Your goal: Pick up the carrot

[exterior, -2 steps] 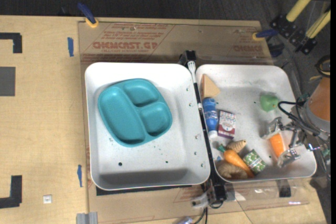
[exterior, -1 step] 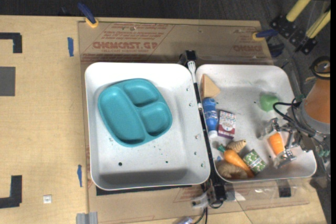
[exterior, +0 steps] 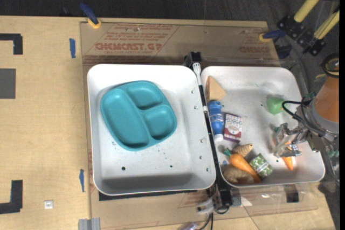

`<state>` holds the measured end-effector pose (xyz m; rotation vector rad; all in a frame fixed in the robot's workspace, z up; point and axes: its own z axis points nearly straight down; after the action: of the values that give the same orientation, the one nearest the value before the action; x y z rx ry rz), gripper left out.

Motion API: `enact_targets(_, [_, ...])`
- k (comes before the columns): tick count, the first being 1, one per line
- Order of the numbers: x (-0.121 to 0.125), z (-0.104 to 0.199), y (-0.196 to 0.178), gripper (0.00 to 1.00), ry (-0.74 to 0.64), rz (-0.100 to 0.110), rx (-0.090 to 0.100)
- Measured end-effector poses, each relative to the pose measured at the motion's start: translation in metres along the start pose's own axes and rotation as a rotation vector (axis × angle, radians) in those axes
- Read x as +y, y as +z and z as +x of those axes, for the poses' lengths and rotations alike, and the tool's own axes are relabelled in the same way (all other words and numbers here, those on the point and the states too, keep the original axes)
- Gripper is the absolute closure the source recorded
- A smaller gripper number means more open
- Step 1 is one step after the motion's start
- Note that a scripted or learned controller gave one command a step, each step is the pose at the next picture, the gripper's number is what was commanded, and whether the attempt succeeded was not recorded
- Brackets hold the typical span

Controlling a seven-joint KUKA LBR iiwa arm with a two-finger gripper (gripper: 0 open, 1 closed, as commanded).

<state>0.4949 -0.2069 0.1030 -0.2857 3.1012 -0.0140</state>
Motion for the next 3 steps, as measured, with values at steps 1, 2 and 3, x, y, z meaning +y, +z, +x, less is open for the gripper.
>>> enact_targets(1, [0.000,0.000,0.001,0.00,0.000,-0.001,0.001])
enact_targets(2, [-0.010,0.006,0.014,0.00,-0.341,-0.009,0.007])
enact_targets(3, [0.032,-0.004,0.012,0.00,-0.699,-0.009,0.007])
